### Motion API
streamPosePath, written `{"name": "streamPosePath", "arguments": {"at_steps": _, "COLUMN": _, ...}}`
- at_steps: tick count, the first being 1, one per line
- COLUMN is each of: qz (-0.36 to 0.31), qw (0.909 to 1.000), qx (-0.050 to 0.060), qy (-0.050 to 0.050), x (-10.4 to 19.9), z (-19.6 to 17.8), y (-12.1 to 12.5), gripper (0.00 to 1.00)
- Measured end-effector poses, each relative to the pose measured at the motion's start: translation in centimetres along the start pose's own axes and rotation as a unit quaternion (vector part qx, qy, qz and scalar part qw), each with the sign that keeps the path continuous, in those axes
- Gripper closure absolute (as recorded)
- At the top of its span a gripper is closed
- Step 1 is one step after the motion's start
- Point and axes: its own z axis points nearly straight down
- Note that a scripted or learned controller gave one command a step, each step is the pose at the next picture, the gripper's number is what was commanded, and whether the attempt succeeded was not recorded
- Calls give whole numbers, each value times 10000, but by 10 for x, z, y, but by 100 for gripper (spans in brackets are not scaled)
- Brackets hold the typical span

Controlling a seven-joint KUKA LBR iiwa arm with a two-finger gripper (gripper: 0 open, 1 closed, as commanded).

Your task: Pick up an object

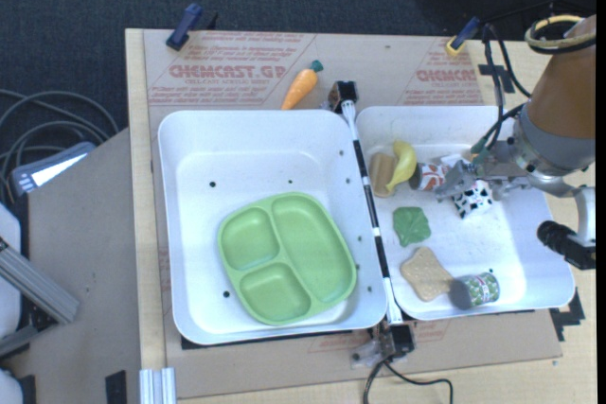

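Nearest to me, a small can [476,289] and a cracker [426,272] lie in the right bin [530,293]. Further, the gripper [466,188] is low over a black-and-white toy [473,200]; its opening I cannot tell. Behind, a carrot [300,87] lies on the bench [237,61].

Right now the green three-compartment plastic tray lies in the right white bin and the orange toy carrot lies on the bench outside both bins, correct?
Not quite. The camera view shows the green three-compartment plastic tray in the left white bin, not the right one. The orange toy carrot does lie on the bench outside both bins.
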Motion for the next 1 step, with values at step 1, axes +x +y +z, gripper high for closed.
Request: {"name": "streamPosePath", "arguments": {"at_steps": 1, "qz": 0, "qw": 10000, "qx": -11, "qy": -6, "x": 30, "z": 110, "y": 10, "gripper": 0}}
